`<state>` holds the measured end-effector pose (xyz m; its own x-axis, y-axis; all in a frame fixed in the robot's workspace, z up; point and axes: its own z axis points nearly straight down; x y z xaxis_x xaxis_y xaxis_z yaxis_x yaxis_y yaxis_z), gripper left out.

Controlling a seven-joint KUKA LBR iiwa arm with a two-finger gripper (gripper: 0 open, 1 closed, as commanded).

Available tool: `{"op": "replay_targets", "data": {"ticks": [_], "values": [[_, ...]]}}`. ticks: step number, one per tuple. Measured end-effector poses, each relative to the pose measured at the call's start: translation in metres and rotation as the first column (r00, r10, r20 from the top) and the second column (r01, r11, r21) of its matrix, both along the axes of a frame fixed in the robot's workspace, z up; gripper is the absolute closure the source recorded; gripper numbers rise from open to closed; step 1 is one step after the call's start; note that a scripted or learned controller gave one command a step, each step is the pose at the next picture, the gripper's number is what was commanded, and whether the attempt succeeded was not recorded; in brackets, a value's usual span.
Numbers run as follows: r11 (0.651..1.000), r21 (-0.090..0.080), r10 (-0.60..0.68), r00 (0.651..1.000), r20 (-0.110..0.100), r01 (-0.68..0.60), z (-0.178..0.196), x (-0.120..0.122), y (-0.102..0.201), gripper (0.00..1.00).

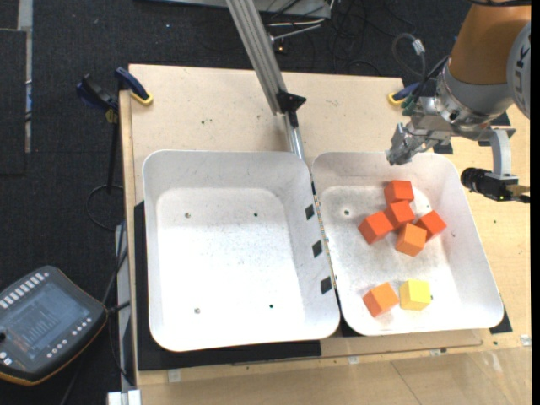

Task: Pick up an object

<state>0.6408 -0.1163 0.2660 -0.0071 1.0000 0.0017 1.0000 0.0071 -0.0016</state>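
Nearest the camera, a yellow foam cube point(415, 294) and an orange foam cube point(380, 299) sit side by side in the right-hand shallow white bin point(472, 251). Beyond them lies a cluster of five touching orange blocks point(401, 218). The grey two-finger gripper point(400, 152) hangs above the bin's far rim — its opening cannot be told. A clean pick favours the cluster's far block — descend straight, straddling opposite faces.

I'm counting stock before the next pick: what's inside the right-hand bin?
The right-hand bin holds six blocks: a cluster of five orange blocks, one orange block and a yellow block nearer the front. Anything beneath the cluster is covered.
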Motion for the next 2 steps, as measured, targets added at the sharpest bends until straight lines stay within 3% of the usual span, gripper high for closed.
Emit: {"op": "replay_targets", "data": {"ticks": [2], "values": [[1.0, 0.0, 0.002, 1.0, 0.001, -0.002, 0.002, -0.001, 0.108, 1.0]]}}
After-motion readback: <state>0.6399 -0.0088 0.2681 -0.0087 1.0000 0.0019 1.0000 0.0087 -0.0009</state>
